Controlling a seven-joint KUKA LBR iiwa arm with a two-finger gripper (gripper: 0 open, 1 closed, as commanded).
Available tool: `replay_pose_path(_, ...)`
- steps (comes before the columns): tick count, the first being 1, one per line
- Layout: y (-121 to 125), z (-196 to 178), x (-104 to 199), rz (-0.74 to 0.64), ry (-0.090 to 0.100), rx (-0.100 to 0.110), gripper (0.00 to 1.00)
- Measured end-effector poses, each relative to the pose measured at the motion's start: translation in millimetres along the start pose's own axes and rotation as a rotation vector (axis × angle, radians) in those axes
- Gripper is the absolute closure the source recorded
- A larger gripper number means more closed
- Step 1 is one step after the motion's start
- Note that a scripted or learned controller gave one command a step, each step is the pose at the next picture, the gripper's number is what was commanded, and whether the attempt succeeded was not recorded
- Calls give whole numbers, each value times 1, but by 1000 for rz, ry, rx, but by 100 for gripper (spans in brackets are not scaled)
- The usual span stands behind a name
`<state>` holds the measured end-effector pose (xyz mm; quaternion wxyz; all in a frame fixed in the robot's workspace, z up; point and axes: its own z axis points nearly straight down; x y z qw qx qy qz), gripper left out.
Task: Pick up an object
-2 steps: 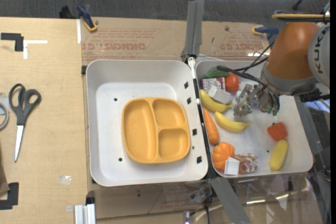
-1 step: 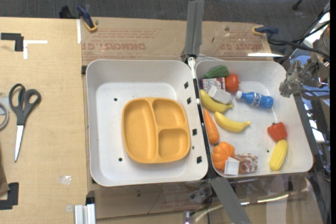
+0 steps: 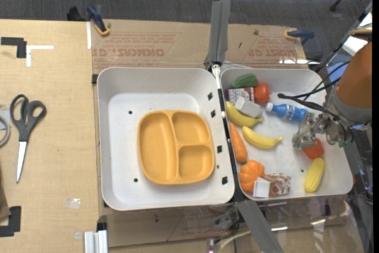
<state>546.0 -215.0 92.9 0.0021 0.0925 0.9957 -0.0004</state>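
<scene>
Scissors (image 3: 23, 127) lie on the bench far left; the left bin (image 3: 112, 186) holds a yellow tray (image 3: 176, 146) with three parts; the right bin (image 3: 340, 183) holds a carrot (image 3: 238, 144), two bananas (image 3: 260, 139), a small orange pumpkin (image 3: 251, 172), a blue bottle (image 3: 289, 111), a corn cob (image 3: 314, 174) and a red thing (image 3: 314, 149); the gripper (image 3: 306, 138) is low in the right bin, just beside the red thing; I cannot tell if it grips anything.
</scene>
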Motion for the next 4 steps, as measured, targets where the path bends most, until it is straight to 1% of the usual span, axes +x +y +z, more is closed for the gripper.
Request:
replay_pose_path(1, 66, -1, -74, 185, -3, -1, 100)
replay_pose_path(2, 2, -198, -48, -231, -2, 0, 100)
replay_pose_path(3, 17, -264, -109, -334, -3, -1, 100)
replay_pose_path(4, 15, -327, -115, -713, -4, -1, 100)
